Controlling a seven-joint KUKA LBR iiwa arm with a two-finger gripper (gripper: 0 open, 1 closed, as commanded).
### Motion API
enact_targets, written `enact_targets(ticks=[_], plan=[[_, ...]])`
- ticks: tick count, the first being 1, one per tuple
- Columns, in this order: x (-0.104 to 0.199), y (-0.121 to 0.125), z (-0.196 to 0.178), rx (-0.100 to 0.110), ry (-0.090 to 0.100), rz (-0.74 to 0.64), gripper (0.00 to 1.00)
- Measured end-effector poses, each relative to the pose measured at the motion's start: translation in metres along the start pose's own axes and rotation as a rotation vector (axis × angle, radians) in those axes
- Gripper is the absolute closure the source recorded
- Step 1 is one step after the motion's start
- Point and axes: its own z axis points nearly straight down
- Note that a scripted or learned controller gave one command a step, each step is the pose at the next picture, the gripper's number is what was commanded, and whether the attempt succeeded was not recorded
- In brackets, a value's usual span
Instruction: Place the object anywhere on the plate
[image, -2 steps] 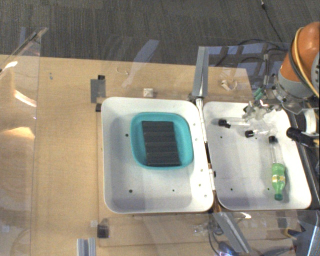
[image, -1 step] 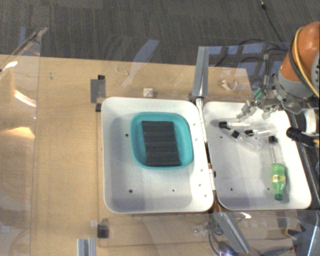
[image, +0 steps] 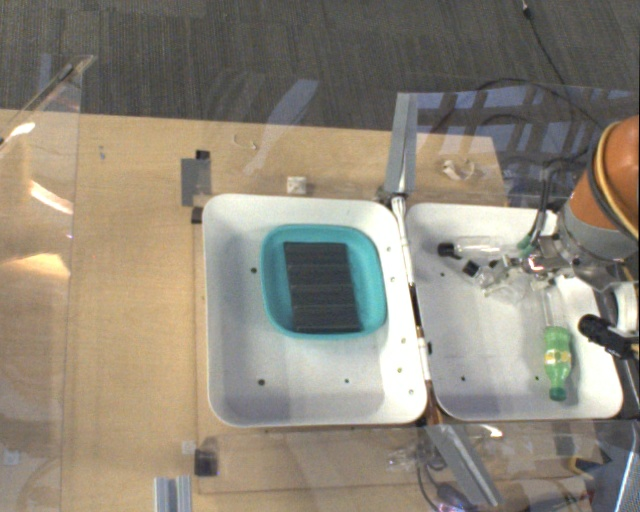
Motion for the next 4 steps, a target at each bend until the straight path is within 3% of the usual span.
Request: enact_targets(ticks=[3,4], plan=[[0.0,0.0,0.0,-0.001,0.0,0.0,0.0],[-0.017,0.088,-0.165,-0.003,-0.002,0.006,0.0]])
